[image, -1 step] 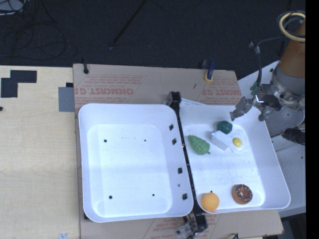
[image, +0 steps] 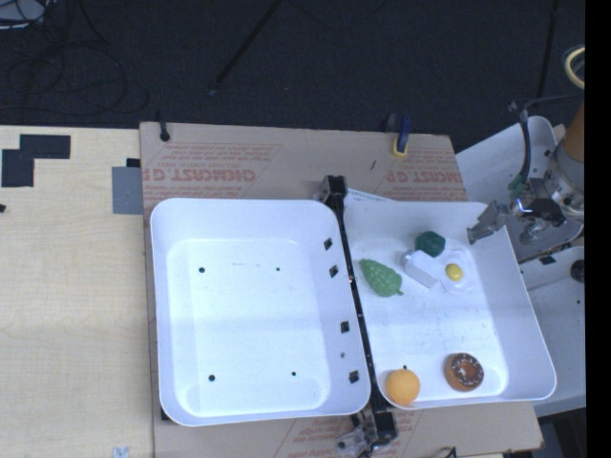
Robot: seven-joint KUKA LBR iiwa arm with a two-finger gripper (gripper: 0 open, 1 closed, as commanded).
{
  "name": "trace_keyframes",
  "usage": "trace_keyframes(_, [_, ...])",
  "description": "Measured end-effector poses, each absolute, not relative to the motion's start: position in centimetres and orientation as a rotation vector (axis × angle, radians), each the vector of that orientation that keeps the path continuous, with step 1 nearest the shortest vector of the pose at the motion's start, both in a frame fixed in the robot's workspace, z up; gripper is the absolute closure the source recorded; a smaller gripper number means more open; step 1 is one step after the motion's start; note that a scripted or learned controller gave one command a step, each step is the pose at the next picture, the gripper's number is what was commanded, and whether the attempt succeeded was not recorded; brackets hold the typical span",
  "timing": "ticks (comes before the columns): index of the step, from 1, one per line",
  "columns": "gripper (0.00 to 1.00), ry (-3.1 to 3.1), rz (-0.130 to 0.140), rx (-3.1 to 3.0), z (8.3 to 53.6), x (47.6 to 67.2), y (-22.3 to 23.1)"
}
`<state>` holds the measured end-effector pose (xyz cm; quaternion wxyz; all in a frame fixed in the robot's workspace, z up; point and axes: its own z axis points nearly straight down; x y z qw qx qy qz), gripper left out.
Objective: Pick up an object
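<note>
- Left shallow white plastic bin [image: 172, 256]: sits beside the right shallow white plastic bin [image: 520, 351].
- Bumpy green toy fruit [image: 381, 279]: left part of the right bin.
- Dark green round piece [image: 431, 244], white block [image: 419, 270], small yellow ball [image: 453, 274]: clustered mid-bin, near and lower left of the claw.
- Orange ball [image: 403, 386], brown ring-shaped doughnut [image: 464, 371]: front edge, well apart from it.
- Grey two-finger gripper [image: 489, 222]: over the bin's upper right rim, grasping nothing; whether released or clenched, cannot tell.

cardboard sheet [image: 286, 165], blue clamp [image: 403, 134]
</note>
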<state>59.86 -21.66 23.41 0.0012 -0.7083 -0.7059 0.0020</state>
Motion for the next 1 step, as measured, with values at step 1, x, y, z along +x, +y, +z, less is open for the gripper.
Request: trace_keyframes(1, [0.0,-2.218,0.001,-2.223,27.2,56.29,-21.36])
